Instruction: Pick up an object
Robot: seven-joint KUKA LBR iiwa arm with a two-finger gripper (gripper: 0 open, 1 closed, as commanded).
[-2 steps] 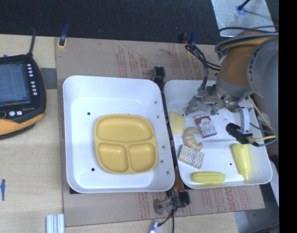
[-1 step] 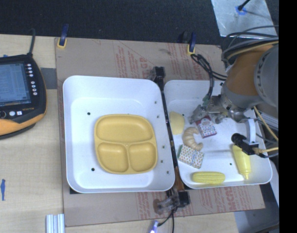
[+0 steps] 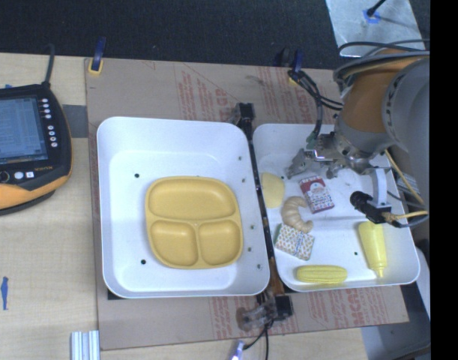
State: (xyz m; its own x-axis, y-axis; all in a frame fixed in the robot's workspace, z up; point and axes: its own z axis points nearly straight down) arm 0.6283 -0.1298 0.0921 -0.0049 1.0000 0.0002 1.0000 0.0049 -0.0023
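Overhead, the arm [image 3: 378, 103] reaches in from the right, its gripper [image 3: 312, 160] low over the right bin [image 3: 408, 272], fingers apart and clamped on nothing. Just below it lies a red carton [image 3: 316, 194], beside a croissant [image 3: 296, 213] and a patterned packet [image 3: 294, 241]. A corn cob [image 3: 321, 274] and yellow bottle [image 3: 373, 247] sit nearer the front. The left bin [image 3: 116, 201] holds a yellow 3-section tray [image 3: 193, 221]. A tablet [image 3: 22, 145] rests at far left.
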